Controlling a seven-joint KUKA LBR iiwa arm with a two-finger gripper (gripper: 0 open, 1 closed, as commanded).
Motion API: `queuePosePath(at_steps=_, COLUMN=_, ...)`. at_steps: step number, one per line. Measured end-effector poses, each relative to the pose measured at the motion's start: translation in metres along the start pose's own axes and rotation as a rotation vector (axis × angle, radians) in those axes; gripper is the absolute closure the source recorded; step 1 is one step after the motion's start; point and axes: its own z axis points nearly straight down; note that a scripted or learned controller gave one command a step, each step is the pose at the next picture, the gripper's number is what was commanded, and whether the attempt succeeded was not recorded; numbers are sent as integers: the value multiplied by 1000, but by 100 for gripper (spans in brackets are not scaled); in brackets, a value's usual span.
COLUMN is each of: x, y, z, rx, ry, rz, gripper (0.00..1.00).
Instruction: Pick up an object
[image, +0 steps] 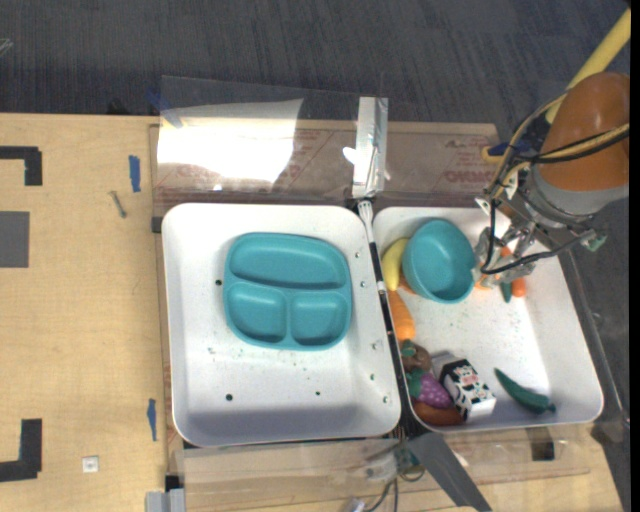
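Grey arm with orange band (590, 130) runs off the right edge; its gripper (497, 252) is too cluttered to read. Teal bowl (440, 260) half hides the yellow banana (392, 262).

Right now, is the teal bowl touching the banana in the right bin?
Touching. The camera view shows the teal bowl tipped on its side with its rim overlapping the banana, no gap between them.

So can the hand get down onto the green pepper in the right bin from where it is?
Probably yes. The green pepper lies alone on bare floor near the right bin's front right corner, apart from the black and white box. The hand hangs further back beside the teal bowl.
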Motion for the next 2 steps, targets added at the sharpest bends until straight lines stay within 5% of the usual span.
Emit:
queuePosePath(at_steps=1, x=-45, y=8, z=39, rx=16, ry=-12, rz=-20, gripper=100)
queuePosePath(at_steps=2, x=-30, y=65, z=40, rx=15, ry=-10, rz=-78, gripper=100)
